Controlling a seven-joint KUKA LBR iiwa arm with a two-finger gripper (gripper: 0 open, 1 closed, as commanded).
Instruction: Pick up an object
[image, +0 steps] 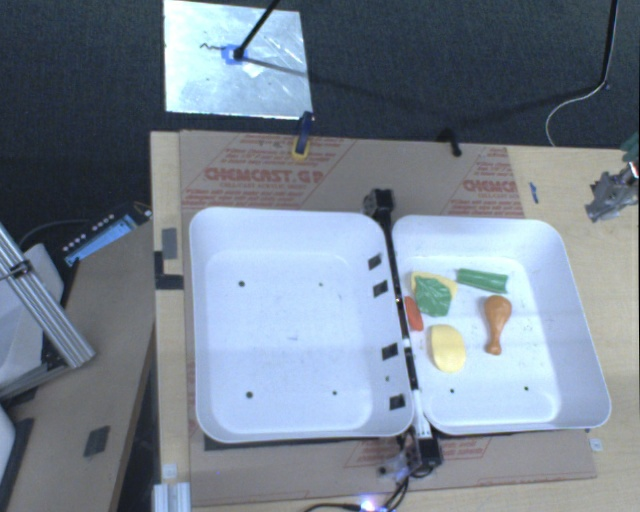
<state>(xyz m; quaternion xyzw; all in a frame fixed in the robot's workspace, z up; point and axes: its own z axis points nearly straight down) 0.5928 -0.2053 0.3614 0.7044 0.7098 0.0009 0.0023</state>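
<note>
The shallow white right bin (575, 330) holds the candidates: a yellow oval plastic lemon (448, 348) at six o'clock of the cluster, a brown plastic drumstick (496, 320) at three. The claw (612, 192) waits at the desk's two o'clock edge; its state I cannot tell. The smooth, rounded lemon may squirt free, or crowded neighbours get nudged.

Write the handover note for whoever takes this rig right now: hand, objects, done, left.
Hand: at the view's right edge, outside the bins, nothing seen in it.
Objects: all in the right white bin — yellow oval lemon-like piece, brown toy drumstick, green leaf-shaped piece on a yellow slice, long green pod, small orange stick by the divider.
Done: nothing picked.
Left: pick one object.
</note>
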